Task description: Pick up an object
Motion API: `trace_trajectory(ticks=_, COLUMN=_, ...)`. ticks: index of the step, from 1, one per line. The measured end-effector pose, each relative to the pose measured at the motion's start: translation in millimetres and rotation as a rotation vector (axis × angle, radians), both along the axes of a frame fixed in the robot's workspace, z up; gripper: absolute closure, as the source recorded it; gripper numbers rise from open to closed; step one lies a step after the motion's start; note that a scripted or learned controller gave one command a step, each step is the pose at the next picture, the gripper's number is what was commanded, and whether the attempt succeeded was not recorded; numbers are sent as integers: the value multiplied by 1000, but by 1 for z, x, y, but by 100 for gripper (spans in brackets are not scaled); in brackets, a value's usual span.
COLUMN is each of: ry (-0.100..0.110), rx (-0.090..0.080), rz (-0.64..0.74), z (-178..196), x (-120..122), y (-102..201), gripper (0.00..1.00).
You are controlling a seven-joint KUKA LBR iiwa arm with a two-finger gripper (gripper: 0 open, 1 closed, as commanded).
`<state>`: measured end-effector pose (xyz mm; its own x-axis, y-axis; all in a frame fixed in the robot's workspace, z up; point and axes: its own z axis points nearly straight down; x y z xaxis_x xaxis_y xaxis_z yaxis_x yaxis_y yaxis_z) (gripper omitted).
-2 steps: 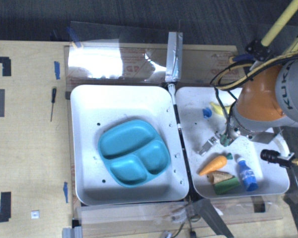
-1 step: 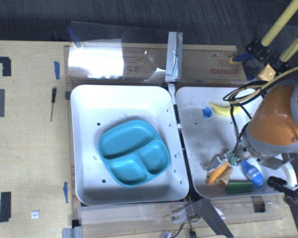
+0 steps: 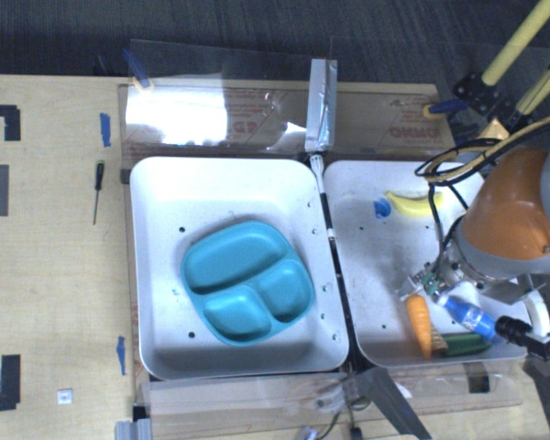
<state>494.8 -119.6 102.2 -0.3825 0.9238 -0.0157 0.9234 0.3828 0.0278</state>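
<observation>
The right bin (image 3: pixel 371 255) holds an orange carrot (image 3: pixel 420 324), a dark green object (image 3: pixel 465 343), a small blue and white bottle (image 3: pixel 467 316), a yellow banana-shaped piece (image 3: pixel 411 204) and a tiny blue item (image 3: pixel 382 210). The arm's orange band (image 3: pixel 509 214) hangs over the bin's right half. My gripper (image 3: pixel 437 284) points down just above and to the right of the carrot, close to the bottle. The wrist hides most of it, and nothing shows held in it.
A blue divided plate (image 3: pixel 247 280) lies in the left bin (image 3: pixel 165 186). A clear plastic wall (image 3: pixel 257 117) and a metal post (image 3: pixel 320 104) stand behind the bins. Cables (image 3: pixel 458 168) loop near the arm at the right.
</observation>
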Motion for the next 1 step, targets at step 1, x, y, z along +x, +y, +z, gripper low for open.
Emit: trace_trajectory(ticks=1, ry=20, rx=7, rz=-41, z=114, x=63, y=71, gripper=100)
